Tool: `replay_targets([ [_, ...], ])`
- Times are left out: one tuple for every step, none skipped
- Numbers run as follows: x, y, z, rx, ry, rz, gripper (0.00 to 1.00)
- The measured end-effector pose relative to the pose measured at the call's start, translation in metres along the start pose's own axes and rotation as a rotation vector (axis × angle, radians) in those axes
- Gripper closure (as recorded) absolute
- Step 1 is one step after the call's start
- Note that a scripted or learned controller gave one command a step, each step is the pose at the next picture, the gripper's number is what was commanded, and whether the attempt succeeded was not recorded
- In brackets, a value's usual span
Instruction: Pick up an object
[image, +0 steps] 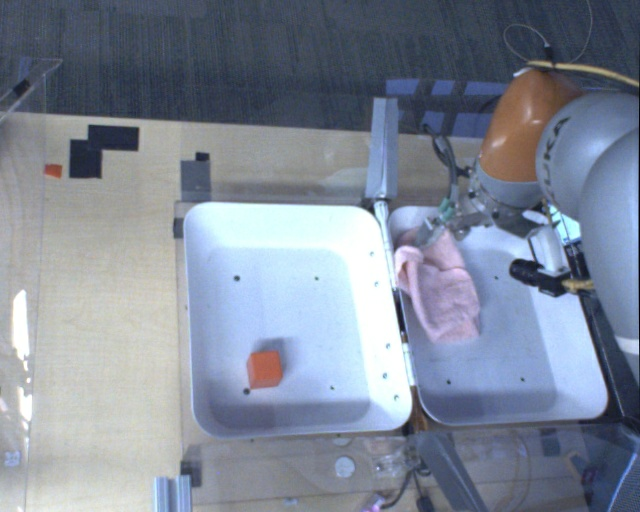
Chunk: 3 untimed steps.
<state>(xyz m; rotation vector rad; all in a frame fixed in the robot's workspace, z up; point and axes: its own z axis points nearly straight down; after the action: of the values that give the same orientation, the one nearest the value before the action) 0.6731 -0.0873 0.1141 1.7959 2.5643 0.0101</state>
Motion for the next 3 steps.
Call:
replay_targets([
  [-0.006, -0.004, 0.016, 0.011, 0.007, -0.044, 0.00],
  [-0.009, -0.002, 0.005, -0.004, -0.010, -0.046, 1.00],
  [-0.003, -0.003, 0.008, 0.008, 0.004, -0.050, 0.00],
])
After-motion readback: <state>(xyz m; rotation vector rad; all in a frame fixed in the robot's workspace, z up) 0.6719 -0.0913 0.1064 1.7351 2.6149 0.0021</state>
